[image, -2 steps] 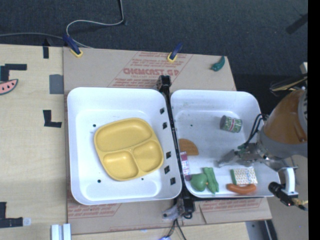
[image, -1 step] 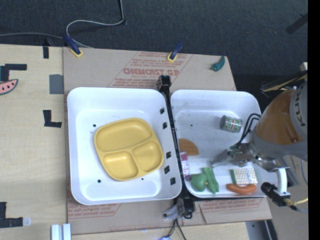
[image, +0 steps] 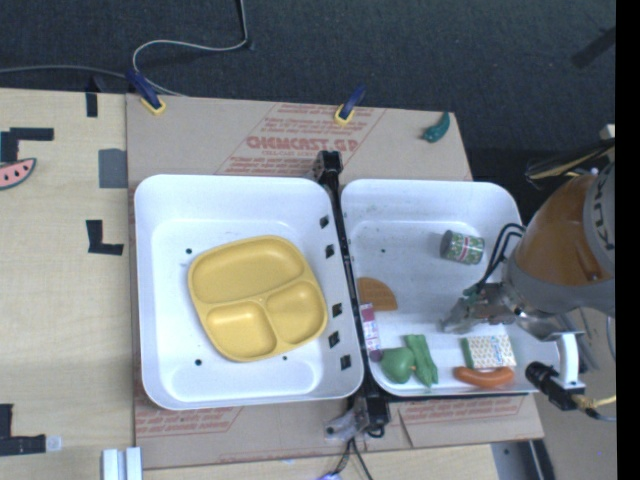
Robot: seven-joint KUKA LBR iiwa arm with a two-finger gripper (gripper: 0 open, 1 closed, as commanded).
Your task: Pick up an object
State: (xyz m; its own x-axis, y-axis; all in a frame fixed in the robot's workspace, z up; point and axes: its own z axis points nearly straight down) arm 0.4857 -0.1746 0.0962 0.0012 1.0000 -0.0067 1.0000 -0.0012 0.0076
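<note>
Camera view: gripper (image: 466, 313) hovers low over the right bin (image: 420, 194), fingers spread a bit, nothing between them. Closest pick is the small patterned packet (image: 489, 350) just beside it; probably light and soft, so I'd pinch its edges.

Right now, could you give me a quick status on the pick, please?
Pincer low in right bin, holding nothing visible. Can behind it, patterned packet just in front. Nothing blocking.
</note>
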